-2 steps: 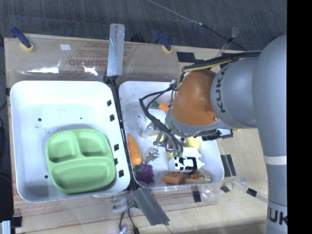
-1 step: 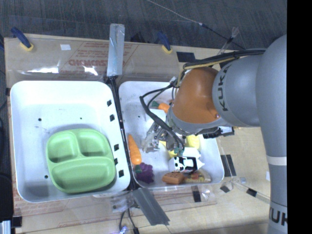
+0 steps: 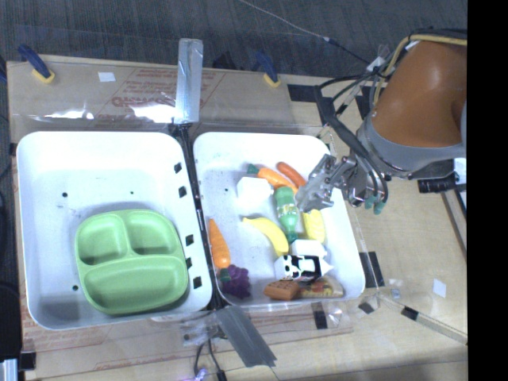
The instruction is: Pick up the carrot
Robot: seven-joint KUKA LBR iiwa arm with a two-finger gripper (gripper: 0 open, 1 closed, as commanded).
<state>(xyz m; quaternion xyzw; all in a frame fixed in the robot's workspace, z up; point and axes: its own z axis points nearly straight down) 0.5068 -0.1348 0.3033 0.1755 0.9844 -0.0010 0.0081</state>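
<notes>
The left shallow white plastic bin (image 3: 40, 213) holds a light green plastic tray with three compartments (image 3: 131, 260), lying flat toward the bin's near side. A strip of silver tape (image 3: 190, 82) stands up at the far end of the seam where the two bins meet.

In the right shallow white plastic bin (image 3: 214, 165), just beside its left wall, lies a long orange toy carrot (image 3: 218, 244), its length running front to back. Touching its near end is a small dark purple bunch of toy grapes (image 3: 235, 279). Further right sit a white block (image 3: 254, 193) and, nearer the front, a curved yellow toy banana (image 3: 268, 233). At the far side of the pile lie an orange stick with a green tip (image 3: 270, 176) and a shorter orange-red sausage-shaped piece (image 3: 290, 173), side by side. A green toy bottle (image 3: 286, 211) stands between them and the banana, with a pale yellow piece (image 3: 314, 225) just beside it to the right. Near the front right corner are a black-and-white patterned item (image 3: 302, 265) and a flat brown-red toy food piece (image 3: 305, 289).

The grey metal gripper (image 3: 316, 193) hangs over the right part of this bin, close above the green bottle and the pale yellow piece. Whether its tips are spread or pressed together cannot be told at this slant. The long carrot at the left wall lies well apart from it, across the banana and the white block. The arm's orange band (image 3: 421, 94) rises at the right, over the bench (image 3: 413, 252).
</notes>
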